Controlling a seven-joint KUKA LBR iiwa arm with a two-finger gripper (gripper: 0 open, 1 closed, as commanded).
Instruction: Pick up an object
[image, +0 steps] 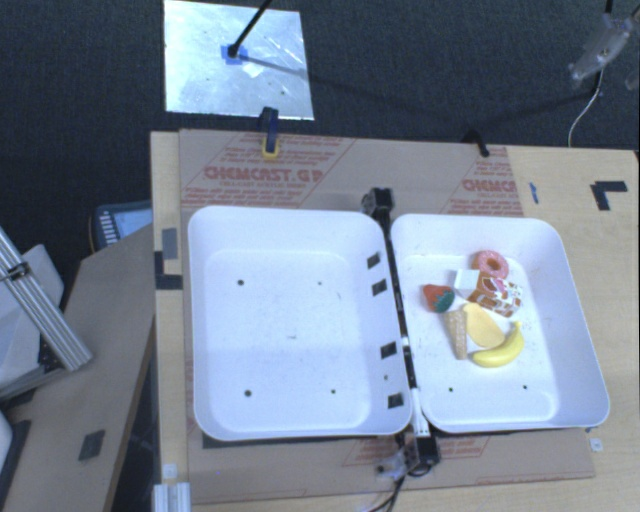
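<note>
Resting in the right bin (570, 300) are one pink donut (490, 264), one banana (500, 350) and one cone (456, 332). The left bin (210, 300) adjoins it on the counter (620, 190). The claw's state cannot be told.

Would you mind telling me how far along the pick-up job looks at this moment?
Nothing looks done yet. The toy foods sit clustered in the right bin: a pink donut, a banana, an ice cream cone and a red piece, all resting on the bin floor. Nothing is in hand. The whole job is left: reaching in, closing on one item and lifting it. The left bin is beside it.
</note>
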